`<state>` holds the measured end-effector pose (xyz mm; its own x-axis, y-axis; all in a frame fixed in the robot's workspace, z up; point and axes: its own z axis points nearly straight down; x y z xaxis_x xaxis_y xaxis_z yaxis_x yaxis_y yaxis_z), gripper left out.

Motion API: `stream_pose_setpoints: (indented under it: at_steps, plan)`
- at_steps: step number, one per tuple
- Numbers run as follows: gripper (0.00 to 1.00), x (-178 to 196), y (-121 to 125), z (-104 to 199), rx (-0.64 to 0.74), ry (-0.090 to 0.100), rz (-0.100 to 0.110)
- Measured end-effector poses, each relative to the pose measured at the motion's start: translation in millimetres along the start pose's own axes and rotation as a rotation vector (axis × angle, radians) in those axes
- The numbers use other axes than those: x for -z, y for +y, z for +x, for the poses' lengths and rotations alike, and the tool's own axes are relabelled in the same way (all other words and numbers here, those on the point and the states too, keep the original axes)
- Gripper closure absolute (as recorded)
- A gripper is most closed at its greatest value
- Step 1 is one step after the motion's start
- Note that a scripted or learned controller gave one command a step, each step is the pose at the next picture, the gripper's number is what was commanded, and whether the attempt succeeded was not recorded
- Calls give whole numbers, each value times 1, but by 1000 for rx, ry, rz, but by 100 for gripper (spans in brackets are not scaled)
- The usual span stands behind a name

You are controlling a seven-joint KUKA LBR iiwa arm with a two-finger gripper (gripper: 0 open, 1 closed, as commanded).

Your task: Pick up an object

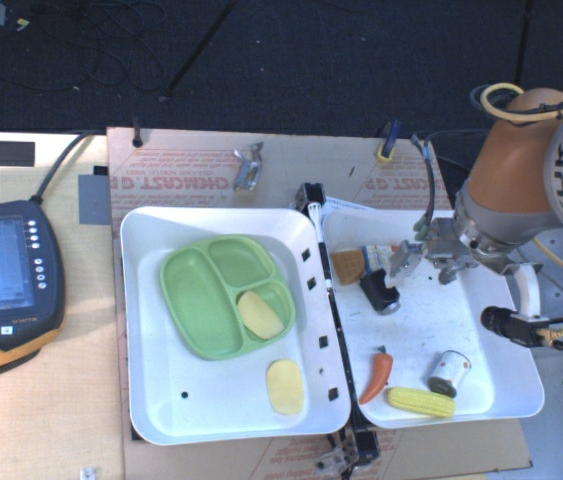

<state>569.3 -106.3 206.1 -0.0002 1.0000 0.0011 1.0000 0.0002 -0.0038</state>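
Nothing is lifted yet: the hand hangs low in the right bin, its grip impossible to tell, the carrot, corn and can lying near.

Tray in left bin; carrot, corn in right bin.

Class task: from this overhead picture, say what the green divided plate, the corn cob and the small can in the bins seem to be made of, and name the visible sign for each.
Green divided plate: probably moulded plastic, matte; uniform colour, rounded compartment ridges.
Corn cob: likely a plastic or rubber toy; even yellow, regular kernel rows.
Small can: seemingly metal; pale, shiny end, dark side. Too small to be sure.
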Motion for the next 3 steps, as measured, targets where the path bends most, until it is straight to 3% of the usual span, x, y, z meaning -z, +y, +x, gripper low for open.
stream_pose_setpoints:
  at_steps: [1, 2, 3]
  plan:
    - [0, -106, 9, 2, -2, -2, -5]
    - [0, -116, -61, 17, -3, -1, -9]
    - [0, -116, -87, 25, -3, -2, -12]
